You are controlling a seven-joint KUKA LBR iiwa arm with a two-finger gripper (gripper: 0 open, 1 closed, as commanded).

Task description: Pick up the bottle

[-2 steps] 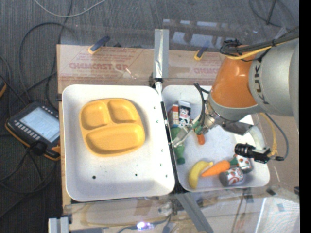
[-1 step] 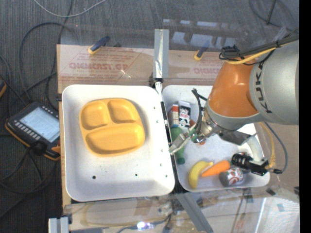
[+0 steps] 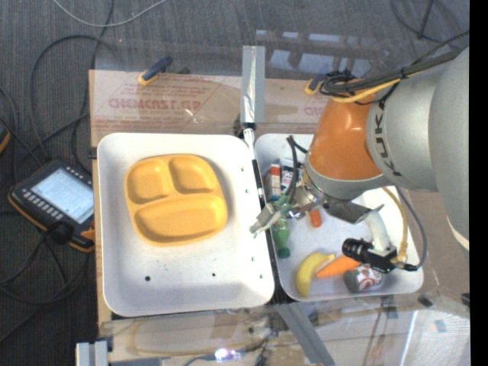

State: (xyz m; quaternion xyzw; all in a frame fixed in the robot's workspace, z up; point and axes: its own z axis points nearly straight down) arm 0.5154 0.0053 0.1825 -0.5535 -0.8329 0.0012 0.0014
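Note:
A small green bottle [image 3: 283, 237] lies at the left edge of the right bin [image 3: 404, 277], close to the wall between the two bins. My gripper [image 3: 275, 213] hangs right over the bottle's upper end, under the arm's orange band [image 3: 343, 147]. The top of the bottle is partly hidden by the gripper. Whether the bottle is gripped cannot be made out from this angle.
The right bin also holds a yellow banana [image 3: 308, 272], an orange carrot [image 3: 336, 266], a can [image 3: 363, 279], a small orange piece [image 3: 315, 219] and markers [image 3: 275, 180] at the back left. A yellow divided tray [image 3: 177, 198] lies in the left bin [image 3: 122, 280].

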